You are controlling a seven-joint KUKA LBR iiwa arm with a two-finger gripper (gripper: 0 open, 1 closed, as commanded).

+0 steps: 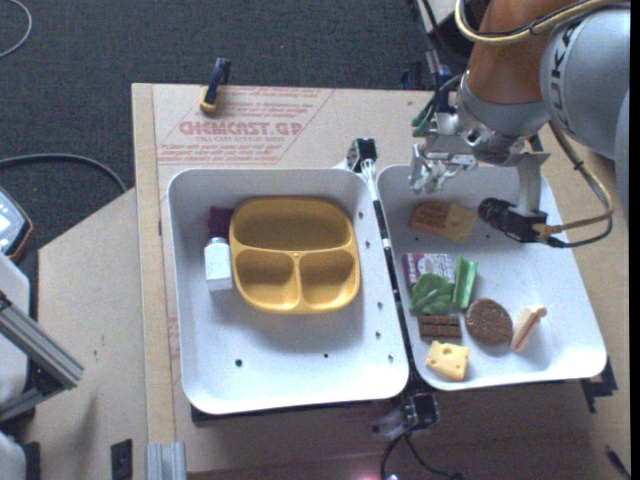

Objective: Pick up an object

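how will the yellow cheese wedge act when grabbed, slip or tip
The cheese wedge looks like a moulded toy, so probably stiff and light. Its tapering sides may let it squirt out of a pinch. Lying flat in the right bin, it should slide rather than roll if pushed.

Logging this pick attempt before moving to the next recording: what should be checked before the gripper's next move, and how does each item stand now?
1. Gripper over the right bin: ok, it hangs at the bin's far left corner.
2. Gripper's open or shut state: cannot tell.
3. Nearest target, the toast piece, reachable: ok, it lies just beside the gripper, apart from the other items.
4. Green pods separable: not ok, they overlap the pink packet and crowd the chocolate bar.
5. Cheese wedge free: ok, it lies alone near the front wall.
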